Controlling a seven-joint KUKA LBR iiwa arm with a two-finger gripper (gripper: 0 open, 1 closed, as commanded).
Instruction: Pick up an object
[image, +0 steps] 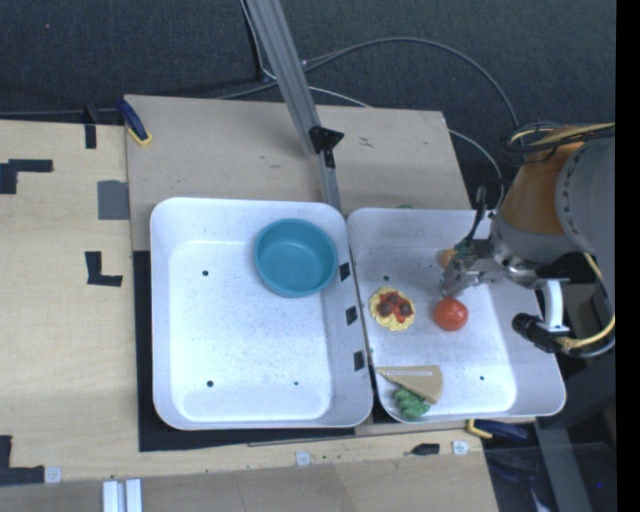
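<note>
While the arm reached in from the right | jaws (455, 283) hung just above the red ball (451, 315) | right bin (500, 390) | jaw state: could not tell.

Light over my bench (60, 300) was even and soft, fairly bright, with no hard glare. Both white bins (250, 400) came close to washing out, though their speckle stayed readable. Shadows were faint: a thin dark edge under the bins' near rims and a soft one beside the blue bowl (295, 257). The whole frame was slightly soft and grainy (low resolution), so small items looked smeared. The dark floor at top lost detail.
</note>
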